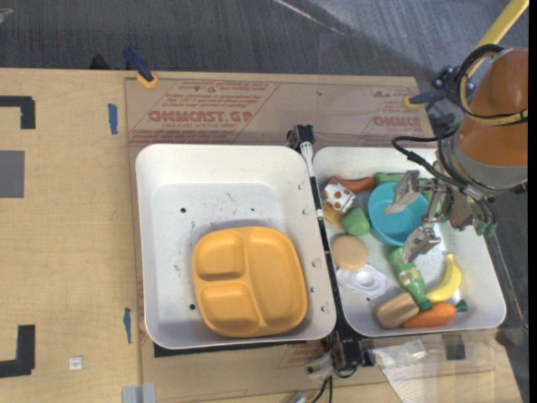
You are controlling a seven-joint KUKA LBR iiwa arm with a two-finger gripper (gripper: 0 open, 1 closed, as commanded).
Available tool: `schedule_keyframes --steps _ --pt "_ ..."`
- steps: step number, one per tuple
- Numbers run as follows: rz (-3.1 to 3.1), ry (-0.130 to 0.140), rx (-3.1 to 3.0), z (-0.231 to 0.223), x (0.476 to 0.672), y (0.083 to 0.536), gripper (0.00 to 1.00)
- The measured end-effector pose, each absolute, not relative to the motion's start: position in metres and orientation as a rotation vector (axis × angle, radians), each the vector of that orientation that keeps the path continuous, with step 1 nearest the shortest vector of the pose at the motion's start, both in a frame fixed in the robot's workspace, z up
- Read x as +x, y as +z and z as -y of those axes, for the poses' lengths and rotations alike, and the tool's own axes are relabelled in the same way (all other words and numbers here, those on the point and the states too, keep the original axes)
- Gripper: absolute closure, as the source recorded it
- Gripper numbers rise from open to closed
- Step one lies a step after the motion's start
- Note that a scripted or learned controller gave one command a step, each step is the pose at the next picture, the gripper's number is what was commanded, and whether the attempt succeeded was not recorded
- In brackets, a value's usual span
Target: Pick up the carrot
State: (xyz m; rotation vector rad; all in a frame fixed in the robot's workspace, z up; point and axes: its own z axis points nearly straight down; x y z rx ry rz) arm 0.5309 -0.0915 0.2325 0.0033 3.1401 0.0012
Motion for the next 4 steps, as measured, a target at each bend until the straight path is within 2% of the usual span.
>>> schedule_keyframes --steps 1,2,3,4 --pt "-3.121 -0.012 0.063 0.155 0.481 0.347 0.0" --pt "-3.1 -0.013 -0.415 0.215 0.481 0.401 0.0" --pt "-2.939 -0.01 -1.08 0.223 0.492 0.415 0.0" --pt "-2.682 0.0 -1.628 0.222 0.497 0.395 0.0"
